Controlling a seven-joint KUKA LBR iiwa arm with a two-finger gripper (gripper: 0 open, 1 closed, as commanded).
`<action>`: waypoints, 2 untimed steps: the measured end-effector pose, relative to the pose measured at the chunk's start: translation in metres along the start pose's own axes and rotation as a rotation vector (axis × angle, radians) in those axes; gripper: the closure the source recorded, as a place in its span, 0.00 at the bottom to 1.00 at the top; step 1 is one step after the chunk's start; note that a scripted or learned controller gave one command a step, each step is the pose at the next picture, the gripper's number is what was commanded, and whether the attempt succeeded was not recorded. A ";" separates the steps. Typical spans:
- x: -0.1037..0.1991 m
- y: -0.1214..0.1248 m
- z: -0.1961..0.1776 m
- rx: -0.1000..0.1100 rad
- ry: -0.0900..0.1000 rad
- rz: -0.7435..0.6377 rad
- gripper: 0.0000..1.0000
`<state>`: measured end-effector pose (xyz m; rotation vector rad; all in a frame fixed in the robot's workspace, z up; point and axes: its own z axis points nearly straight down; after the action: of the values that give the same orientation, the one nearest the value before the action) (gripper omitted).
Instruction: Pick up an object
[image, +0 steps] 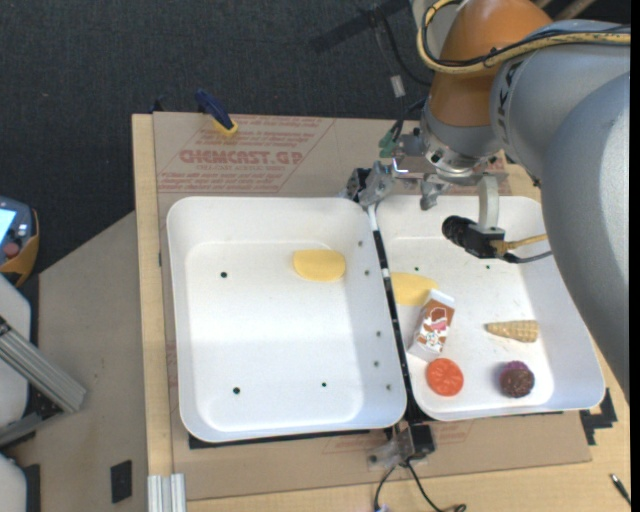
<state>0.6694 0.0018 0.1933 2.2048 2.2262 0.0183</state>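
Two shallow white bins sat side by side: the left bin (200, 300) and the right bin (560, 370). In the left one lay a single pale yellow oval piece (319, 265). The right one held five things: one yellow wedge (410, 288), one small printed carton (434, 328), one orange-red round (445, 377), one tan cone (513, 331) and one dark purple ball (516, 379).
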 end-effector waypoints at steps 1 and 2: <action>0.083 -0.003 -0.096 0.001 0.002 -0.001 0.00; 0.148 -0.010 -0.122 0.008 0.001 0.002 0.00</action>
<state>0.6567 0.1490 0.3153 2.2113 2.2291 0.0111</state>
